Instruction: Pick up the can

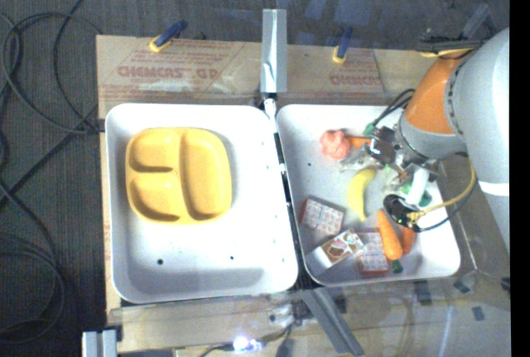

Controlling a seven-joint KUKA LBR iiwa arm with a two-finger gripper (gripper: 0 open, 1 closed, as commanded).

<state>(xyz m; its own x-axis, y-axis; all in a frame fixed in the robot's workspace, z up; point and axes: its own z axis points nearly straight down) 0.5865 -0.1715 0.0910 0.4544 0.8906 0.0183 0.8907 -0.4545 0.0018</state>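
My gripper [379, 150] hangs over the right bin [331, 109], close to its far edge. I cannot tell whether it is open or closed, nor whether it has hold of anything. Just to its left, near the far edge, lies a pink-red fruit [335, 143]. Just beside me toward the near edge lies a banana [358, 191], about mid-bin. Past that a carrot [389, 235] points at the near right corner. A green scrap [424, 200] peeks out under my wrist by the right edge. I cannot tell which thing here is the can. Three small printed boxes lie along the near edge; the one nearest the left edge [321, 216] sits a little further in than the other two [342, 248] [373, 253]. In the left bin [190, 108], a yellow divided plate [178, 173] lies toward the far left corner.
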